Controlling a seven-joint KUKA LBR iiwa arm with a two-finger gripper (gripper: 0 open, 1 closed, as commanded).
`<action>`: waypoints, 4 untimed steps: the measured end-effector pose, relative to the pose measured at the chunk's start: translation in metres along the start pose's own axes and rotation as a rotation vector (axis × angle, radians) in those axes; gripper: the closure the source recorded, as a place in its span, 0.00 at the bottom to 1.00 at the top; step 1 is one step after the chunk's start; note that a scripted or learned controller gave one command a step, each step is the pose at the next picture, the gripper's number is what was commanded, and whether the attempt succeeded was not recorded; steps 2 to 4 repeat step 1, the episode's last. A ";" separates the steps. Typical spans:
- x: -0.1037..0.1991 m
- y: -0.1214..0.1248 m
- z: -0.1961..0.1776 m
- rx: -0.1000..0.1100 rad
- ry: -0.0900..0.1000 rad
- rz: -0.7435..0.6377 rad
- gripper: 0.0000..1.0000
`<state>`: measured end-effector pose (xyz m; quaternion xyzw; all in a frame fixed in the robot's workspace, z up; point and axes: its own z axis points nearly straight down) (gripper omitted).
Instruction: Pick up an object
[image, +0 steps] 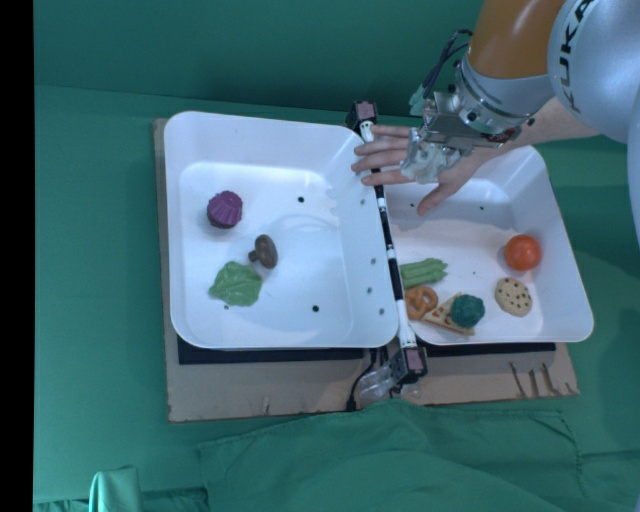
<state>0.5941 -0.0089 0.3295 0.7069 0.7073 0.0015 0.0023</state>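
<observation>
My gripper (431, 158) hangs over the far left corner of the right bin (560, 225). A human hand (392, 158) lies flat directly under it, reaching in from the right and spreading over the divider. Toward the near side of this bin lie an orange ball (522, 252), a cookie (513, 296), a dark green broccoli (467, 310), a cracker wedge (439, 317), a pretzel (421, 300) and green beans (424, 271). All of them sit well toward the front of the bin, away from the gripper.
The left bin (200, 135) holds a purple berry (225, 209), a brown mushroom (264, 250) and a green leaf (236, 284). A black-and-white divider bar (392, 270) runs between the bins. Green cloth surrounds the cardboard base (270, 400).
</observation>
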 end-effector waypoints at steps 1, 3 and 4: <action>0.049 0.021 0.018 0.000 0.001 -0.001 1.00; 0.049 0.021 0.018 0.000 0.001 -0.001 1.00; 0.049 0.021 0.018 0.000 0.001 -0.001 1.00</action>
